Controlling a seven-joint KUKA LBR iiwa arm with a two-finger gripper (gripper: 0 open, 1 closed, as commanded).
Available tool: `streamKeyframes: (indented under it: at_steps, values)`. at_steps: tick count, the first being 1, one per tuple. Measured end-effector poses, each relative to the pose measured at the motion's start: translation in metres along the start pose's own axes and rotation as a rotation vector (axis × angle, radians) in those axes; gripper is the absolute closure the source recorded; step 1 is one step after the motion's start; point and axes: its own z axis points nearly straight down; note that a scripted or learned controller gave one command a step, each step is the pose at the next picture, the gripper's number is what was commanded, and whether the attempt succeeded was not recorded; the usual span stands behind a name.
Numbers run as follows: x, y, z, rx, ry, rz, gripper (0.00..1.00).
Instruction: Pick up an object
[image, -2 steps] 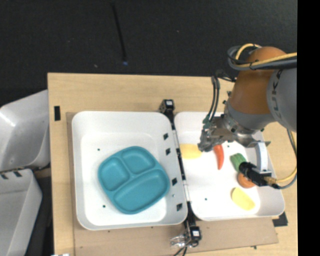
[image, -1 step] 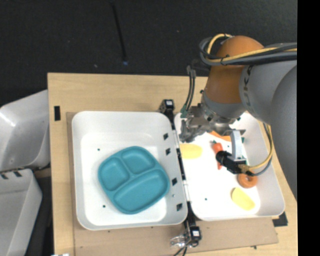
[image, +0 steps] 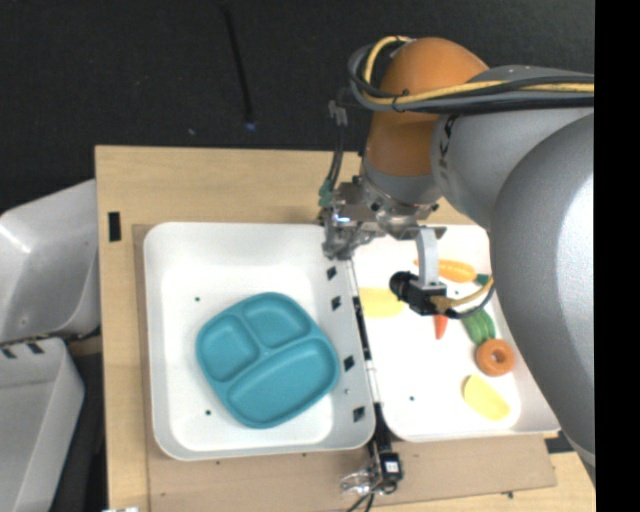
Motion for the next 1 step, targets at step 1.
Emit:
streamKeyframes:
  at_steps: [1]
  values:
    - [0.0395, 0.0187, -0.0028, 0.001, 0.000, 0.001, 1.00]
